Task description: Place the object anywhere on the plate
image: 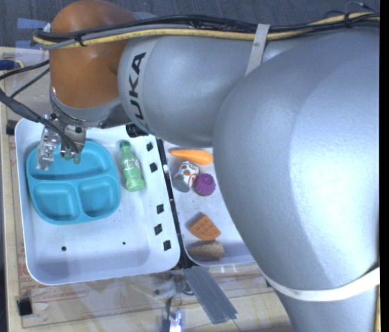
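Observation:
A blue plate with three compartments lies in the left white bin. My gripper hangs over the plate's far, long compartment, near its left end. Its two fingers stand apart, and only the blue of the plate shows between them, so it is open and holds nothing. A small green bottle lies on the bin floor just right of the plate, touching or nearly touching its rim.
The right bin holds an orange carrot, a white-and-red ball, a purple piece, an orange wedge and a brown lump. The arm's big grey body covers most of the right side.

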Robot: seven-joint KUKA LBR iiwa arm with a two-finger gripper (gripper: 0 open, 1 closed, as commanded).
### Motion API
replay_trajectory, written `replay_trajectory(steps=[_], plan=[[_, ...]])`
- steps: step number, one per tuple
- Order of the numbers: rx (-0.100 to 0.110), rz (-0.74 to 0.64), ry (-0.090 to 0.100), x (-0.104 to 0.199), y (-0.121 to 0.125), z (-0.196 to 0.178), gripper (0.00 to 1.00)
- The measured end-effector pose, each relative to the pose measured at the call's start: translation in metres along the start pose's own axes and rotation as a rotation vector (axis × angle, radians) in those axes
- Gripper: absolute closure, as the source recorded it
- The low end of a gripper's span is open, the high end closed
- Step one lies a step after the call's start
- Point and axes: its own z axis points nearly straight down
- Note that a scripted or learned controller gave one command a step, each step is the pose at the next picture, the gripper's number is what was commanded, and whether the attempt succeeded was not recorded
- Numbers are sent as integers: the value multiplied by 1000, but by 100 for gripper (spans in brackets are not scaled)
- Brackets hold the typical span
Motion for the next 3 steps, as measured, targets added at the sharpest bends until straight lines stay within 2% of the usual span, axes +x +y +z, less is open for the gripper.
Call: replay_trajectory(steps=[1, 2, 3], plan=[[0, -632, 2, 29, -4, -2, 100], [-1, -683, -3, -61, 13, -38, 100], [-1, -539, 1, -21, -57, 7, 100]])
